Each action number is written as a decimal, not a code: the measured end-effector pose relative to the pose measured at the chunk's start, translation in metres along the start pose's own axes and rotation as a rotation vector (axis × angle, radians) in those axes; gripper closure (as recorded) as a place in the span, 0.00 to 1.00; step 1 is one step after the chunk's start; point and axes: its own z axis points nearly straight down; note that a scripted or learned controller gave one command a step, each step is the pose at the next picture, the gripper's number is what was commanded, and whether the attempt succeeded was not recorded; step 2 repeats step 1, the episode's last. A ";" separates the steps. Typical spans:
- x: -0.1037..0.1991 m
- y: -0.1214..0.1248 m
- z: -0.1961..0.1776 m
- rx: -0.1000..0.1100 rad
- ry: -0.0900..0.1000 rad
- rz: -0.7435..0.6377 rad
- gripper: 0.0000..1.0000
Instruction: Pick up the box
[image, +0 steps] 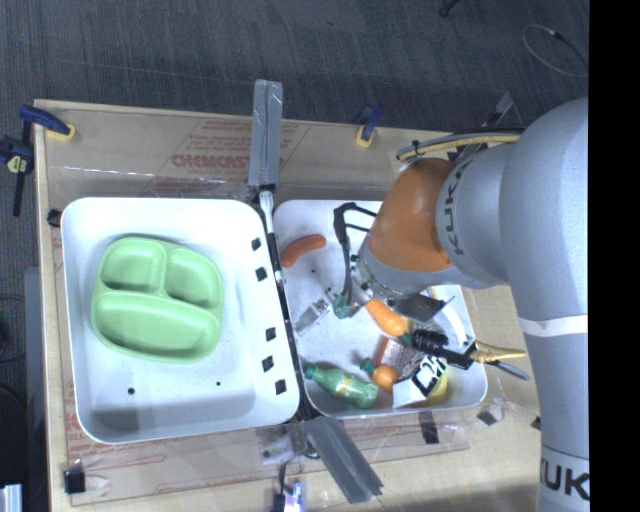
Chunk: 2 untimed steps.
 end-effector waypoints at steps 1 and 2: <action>-0.064 0.057 0.007 0.002 0.012 0.228 0.00; -0.064 0.057 0.007 0.002 0.012 0.228 0.00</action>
